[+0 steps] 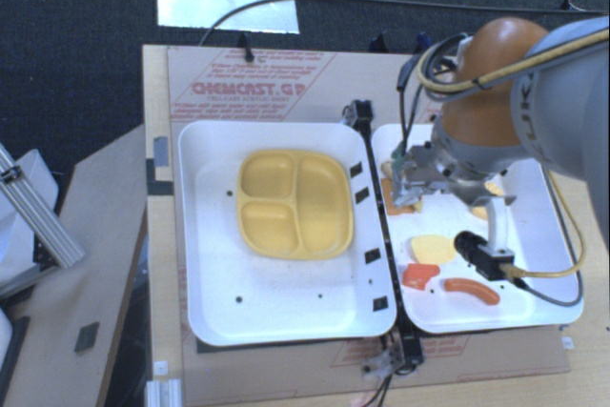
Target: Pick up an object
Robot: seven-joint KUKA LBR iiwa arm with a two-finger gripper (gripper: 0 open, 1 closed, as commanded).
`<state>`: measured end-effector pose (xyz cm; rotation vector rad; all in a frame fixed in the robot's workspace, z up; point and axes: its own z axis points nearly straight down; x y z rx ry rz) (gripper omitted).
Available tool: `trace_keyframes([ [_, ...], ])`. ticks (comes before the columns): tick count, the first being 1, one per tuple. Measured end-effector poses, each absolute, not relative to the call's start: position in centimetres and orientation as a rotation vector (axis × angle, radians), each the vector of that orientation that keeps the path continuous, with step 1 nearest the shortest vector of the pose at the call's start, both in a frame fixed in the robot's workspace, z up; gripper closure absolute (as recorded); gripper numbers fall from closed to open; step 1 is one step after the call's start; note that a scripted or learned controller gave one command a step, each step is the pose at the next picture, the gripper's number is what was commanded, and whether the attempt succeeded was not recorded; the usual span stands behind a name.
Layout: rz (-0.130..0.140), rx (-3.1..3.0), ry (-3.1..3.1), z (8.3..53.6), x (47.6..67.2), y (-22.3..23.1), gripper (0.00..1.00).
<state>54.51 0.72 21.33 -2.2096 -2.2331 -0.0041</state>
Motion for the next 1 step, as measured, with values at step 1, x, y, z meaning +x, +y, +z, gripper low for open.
trace_keyframes([
  [1, -0.004, -2.21, -2.233, 22.7, 54.25, 6.54, 1.0],
])
